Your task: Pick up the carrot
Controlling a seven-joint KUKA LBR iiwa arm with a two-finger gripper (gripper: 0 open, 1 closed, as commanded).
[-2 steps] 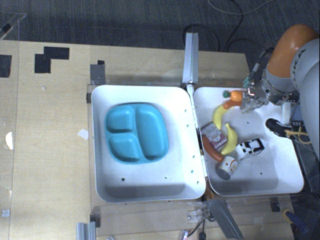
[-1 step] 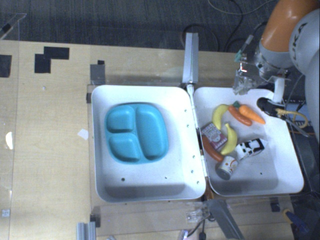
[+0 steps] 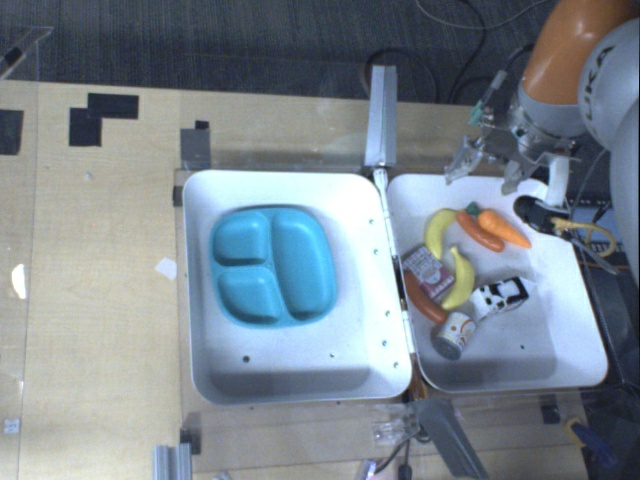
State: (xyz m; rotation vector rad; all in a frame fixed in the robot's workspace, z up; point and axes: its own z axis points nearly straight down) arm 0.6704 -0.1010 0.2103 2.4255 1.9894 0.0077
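Note:
The orange carrot (image 3: 491,228), with a small green top, lies in the right bin (image 3: 560,338) near its back, tip pointing right. Its green end touches a yellow banana (image 3: 446,245). My gripper (image 3: 489,172) hangs over the back rim of the right bin, a little beyond the carrot. It is open, its two fingers spread apart with nothing between them.
Also in the right bin are a red sausage (image 3: 424,299), a small can (image 3: 452,336), a black-and-white cow toy (image 3: 498,296) and a purple packet (image 3: 424,265). The left bin (image 3: 300,373) holds a blue divided plate (image 3: 272,265). A metal post (image 3: 381,118) stands behind the bins.

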